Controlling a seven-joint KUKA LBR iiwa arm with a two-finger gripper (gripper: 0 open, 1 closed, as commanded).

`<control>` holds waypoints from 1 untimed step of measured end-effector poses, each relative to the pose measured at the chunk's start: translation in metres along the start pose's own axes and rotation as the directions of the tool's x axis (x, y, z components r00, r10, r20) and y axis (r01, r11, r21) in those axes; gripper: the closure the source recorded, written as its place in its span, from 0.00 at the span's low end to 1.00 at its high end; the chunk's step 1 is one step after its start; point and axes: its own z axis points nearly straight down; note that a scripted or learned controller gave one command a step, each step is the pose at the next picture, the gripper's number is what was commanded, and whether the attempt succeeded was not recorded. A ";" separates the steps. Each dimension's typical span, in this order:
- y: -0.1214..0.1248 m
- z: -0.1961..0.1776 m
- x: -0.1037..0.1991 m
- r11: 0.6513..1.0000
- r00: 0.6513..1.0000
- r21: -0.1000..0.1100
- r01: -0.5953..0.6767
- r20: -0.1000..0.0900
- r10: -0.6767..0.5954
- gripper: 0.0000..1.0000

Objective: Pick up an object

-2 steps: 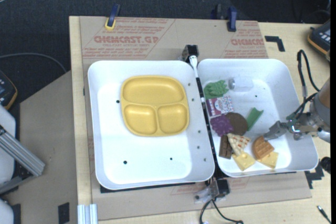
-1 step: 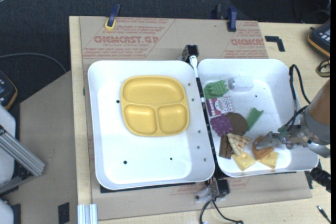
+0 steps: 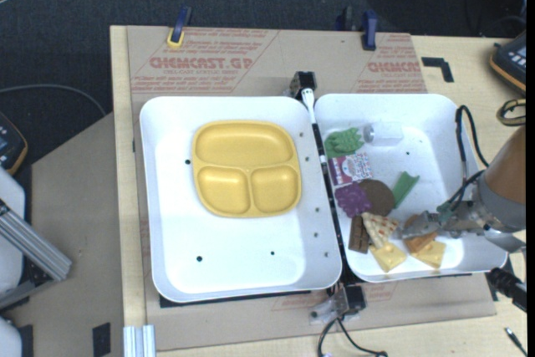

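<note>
The likeliest target was an orange wedge (image 3: 429,251), a small cheese-like toy piece lying near the front edge of the right bin (image 3: 435,117), just beside a paler yellow wedge (image 3: 387,257) and a pizza-slice toy (image 3: 378,226). It looked like light, rigid moulded plastic with smooth, probably slippery faces, so a pinch across its two flat sides would seem safer than one on its tapering point. The gripper (image 3: 420,223) hung low just above and behind it, close to touching; how far it stood open could not be told, and nothing could be seen held in it. Further back lay a brown disc (image 3: 380,195), a purple grape cluster (image 3: 353,199), a green strip (image 3: 405,186), a leafy green piece (image 3: 341,143) and a clear bottle (image 3: 384,133). In the left bin (image 3: 167,205) sat a glossy yellow divided tray (image 3: 247,167) with rounded corners.
</note>
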 end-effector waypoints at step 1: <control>0.003 -0.013 0.000 1.000 1.000 -0.010 0.000 0.003 0.000 1.00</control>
